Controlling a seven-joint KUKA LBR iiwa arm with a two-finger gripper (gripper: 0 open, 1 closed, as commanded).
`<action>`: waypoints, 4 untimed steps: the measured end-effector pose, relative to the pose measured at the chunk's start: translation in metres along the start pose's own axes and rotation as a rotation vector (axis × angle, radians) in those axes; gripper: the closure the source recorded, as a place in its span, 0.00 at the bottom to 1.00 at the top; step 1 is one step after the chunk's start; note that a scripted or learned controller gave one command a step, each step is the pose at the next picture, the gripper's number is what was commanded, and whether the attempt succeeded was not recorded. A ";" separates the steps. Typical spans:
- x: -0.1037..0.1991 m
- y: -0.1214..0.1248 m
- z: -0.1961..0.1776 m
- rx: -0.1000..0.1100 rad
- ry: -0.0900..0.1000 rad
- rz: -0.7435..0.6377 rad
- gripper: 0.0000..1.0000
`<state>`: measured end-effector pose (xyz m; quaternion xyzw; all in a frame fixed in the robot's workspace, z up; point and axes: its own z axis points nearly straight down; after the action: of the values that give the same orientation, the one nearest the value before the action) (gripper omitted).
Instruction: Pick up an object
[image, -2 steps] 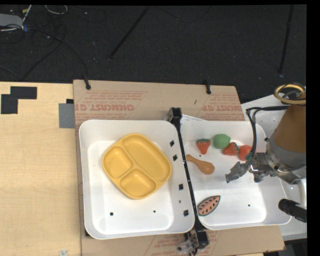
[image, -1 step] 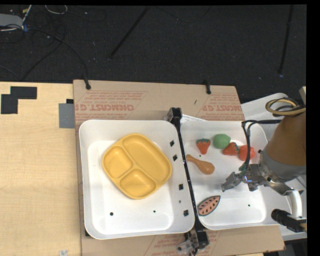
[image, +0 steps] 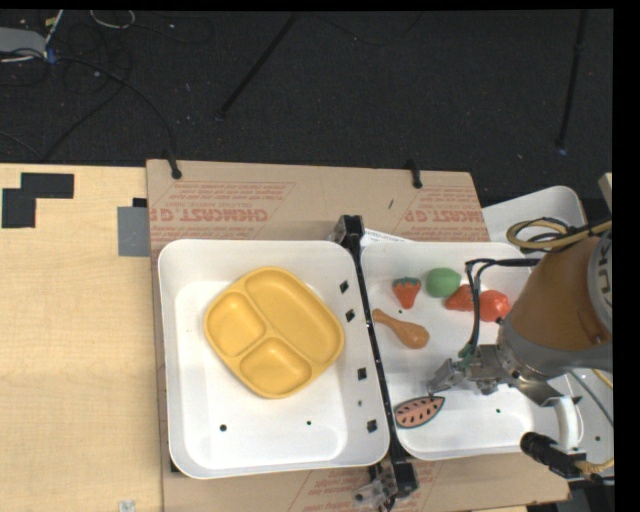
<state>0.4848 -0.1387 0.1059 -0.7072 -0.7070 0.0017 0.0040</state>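
Both white bins (image: 260, 450) look like smooth moulded plastic with a faint sheen, the one far from the hand (image: 447, 377) carrying a yellow divided plate (image: 273, 331) of the same smooth, slightly glossy plastic. Under them lies a sheet of matt brown cardboard (image: 300, 200) with printed red lettering, and beyond that the surface (image: 70, 330) shows a pale wood-grain finish. The hand looks like dull grey metal. Just beside it lies a watermelon slice (image: 418, 411) of painted, smooth-looking toy material; farther off the strawberry (image: 406, 291), the green ball (image: 443, 282) and the brown spoon (image: 401, 328) look like smooth plastic.
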 end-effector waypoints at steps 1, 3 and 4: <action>-0.001 0.001 -0.012 -0.002 -0.001 0.004 1.00; -0.001 0.018 -0.106 -0.010 -0.004 -0.002 1.00; -0.001 0.018 -0.118 -0.007 -0.003 -0.002 1.00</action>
<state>0.5037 -0.1404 0.2240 -0.7064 -0.7078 0.0003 0.0004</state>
